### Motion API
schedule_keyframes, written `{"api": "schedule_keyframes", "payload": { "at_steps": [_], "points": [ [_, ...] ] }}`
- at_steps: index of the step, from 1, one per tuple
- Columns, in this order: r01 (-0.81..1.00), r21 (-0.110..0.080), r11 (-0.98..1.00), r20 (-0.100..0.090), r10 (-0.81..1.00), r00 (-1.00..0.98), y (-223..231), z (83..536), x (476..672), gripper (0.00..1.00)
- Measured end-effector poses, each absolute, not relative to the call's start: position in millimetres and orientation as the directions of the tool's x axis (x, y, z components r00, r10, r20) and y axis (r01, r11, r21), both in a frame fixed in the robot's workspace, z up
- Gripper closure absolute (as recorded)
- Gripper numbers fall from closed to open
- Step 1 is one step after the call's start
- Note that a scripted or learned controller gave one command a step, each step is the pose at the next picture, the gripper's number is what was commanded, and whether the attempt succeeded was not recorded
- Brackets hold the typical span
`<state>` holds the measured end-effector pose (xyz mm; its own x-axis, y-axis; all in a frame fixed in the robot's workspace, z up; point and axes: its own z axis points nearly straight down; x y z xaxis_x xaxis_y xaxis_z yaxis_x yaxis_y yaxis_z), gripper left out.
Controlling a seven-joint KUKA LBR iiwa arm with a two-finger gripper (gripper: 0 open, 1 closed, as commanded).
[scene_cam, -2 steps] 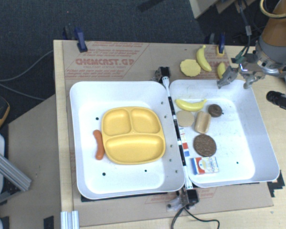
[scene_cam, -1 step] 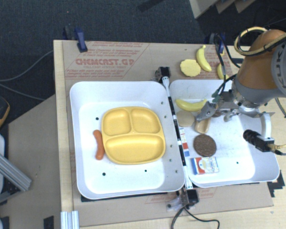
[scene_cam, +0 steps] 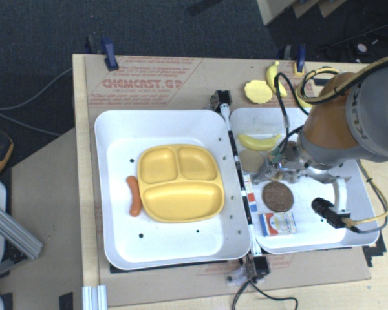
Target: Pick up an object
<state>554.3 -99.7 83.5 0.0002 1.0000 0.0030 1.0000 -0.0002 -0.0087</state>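
Brown cookie [scene_cam: 279, 196] sits just below your gripper [scene_cam: 279, 162], banana [scene_cam: 258, 141] just to its left, both in the right bin [scene_cam: 310, 241]. Center over one before you descend. Grey arm [scene_cam: 349, 124] leans in from the right, wrist down; can't tell its grip state.

Left bin [scene_cam: 110, 173] has open floor all round the yellow divided plate [scene_cam: 180, 182], except on its left where the sausage [scene_cam: 134, 195] lies close by. Right bin [scene_cam: 310, 236] is cramped: the arm [scene_cam: 349, 118] covers its upper half, with the banana [scene_cam: 258, 141], brown disc [scene_cam: 278, 196] and small packet [scene_cam: 277, 223] crowding the left side. Only real gap there is the strip along the front right.
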Motion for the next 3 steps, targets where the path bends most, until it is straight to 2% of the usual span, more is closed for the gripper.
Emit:
{"api": "schedule_keyframes", "payload": {
  "at_steps": [1, 2, 3],
  "points": [
    [1.000, -0.009, -0.004, 0.002, 1.000, 0.004, -106.9, 83.7, 478.1, 0.00],
    [1.000, 0.003, 0.002, -0.001, 1.000, -0.002, -98.4, 84.4, 512.4, 0.00],
    [1.000, -0.003, -0.001, 0.001, 1.000, 0.001, -92.2, 84.3, 495.9, 0.00]
  ]
}}
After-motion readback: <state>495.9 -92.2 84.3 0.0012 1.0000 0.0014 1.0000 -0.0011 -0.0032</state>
